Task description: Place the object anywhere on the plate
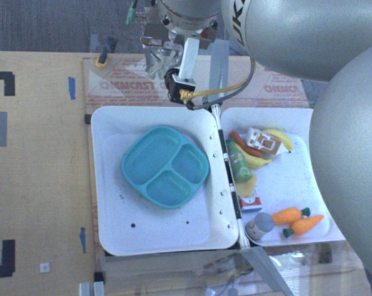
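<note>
The end effector is seen above the left bin's far rim; its state cannot be determined. The blue plate is unobstructed.

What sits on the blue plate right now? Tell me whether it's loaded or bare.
Bare. The blue plate in the left bin shows all three compartments uncovered; the toy food, including the carrots, lies in the right bin.

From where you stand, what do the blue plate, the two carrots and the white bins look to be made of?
Blue plate: probably moulded plastic, smooth with a soft sheen and three pressed compartments.
Carrots: likely toy plastic, uniformly orange with green tops.
White bins: seemingly thin formed plastic, matt, with rounded corners; I cannot be sure.
</note>
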`<state>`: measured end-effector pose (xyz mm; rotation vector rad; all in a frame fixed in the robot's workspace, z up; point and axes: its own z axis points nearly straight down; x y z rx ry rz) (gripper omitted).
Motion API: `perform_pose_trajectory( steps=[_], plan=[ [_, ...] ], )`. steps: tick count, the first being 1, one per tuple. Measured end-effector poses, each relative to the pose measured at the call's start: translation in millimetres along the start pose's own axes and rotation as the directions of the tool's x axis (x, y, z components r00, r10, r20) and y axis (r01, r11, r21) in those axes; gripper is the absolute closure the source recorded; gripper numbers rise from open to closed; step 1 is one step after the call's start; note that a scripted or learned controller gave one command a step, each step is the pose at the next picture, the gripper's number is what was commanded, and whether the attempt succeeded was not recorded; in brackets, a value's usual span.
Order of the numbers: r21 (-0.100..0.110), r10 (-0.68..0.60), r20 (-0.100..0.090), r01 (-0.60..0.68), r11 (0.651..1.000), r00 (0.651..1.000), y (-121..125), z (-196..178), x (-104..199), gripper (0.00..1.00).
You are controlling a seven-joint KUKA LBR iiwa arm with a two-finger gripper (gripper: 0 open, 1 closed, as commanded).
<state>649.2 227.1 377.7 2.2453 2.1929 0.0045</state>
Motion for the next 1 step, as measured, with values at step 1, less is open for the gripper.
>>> perform_pose_trajectory(
  steps=[1],
  plan=[
    [0.001,-0.002,0.000,0.002,1.000,1.000,-0.4,0.2,1.1,0.00]
  ],
)
